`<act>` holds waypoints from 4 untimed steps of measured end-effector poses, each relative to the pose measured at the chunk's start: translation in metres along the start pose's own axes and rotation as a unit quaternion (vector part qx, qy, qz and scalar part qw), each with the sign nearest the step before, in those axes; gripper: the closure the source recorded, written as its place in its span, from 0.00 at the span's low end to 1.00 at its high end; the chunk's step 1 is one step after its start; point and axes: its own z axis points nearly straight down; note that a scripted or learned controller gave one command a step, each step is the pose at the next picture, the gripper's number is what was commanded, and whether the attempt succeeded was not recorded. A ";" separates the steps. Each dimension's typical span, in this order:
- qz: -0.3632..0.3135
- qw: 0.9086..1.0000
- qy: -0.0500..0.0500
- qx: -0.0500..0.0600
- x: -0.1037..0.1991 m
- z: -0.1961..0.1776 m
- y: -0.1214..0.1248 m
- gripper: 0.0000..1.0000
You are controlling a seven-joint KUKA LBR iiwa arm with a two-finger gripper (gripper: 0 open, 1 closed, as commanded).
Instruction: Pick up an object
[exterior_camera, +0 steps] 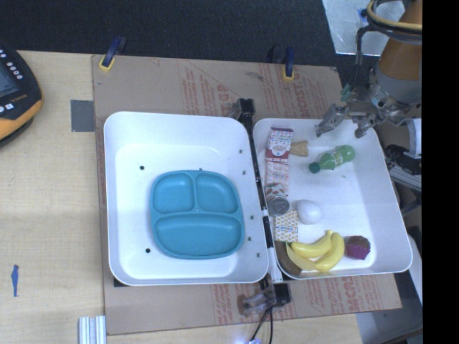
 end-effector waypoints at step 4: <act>-0.004 1.000 0.003 0.002 0.071 0.098 -0.011 0.00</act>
